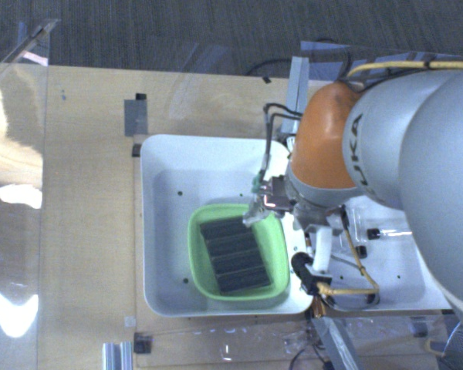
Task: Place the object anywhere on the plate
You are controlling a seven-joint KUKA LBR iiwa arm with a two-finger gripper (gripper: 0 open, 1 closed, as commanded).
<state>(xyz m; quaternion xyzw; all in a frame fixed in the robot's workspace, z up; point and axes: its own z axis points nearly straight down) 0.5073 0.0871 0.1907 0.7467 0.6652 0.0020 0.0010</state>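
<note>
The dark ridged block (233, 254) is lying on the green plate (276, 241), stretching from the plate's upper left toward its lower right and covering most of the flat middle. The plate itself is sitting in the left white bin (163, 206), pushed toward the bin's near right corner, with bare white floor showing to its left and above it.

Just over the plate's upper right rim the hand (260, 206) is hanging — a small cluster of metal and cable with a faint red light on it. Its tip is sitting right at the top corner of the block, but from here I cannot tell whether the fingers are spread or closed, nor whether they are gripping anything.

Behind the hand the arm (417, 145) is reaching in from the right, its orange band (324, 141) bulging above the wrist and its grey body covering much of the right bin (386, 284). Yellow and black cables (347, 287) are looping beneath the wrist over that second bin.

Both bins are resting on the pale wooden tabletop (77, 206) — glare is streaking across its left side.
</note>
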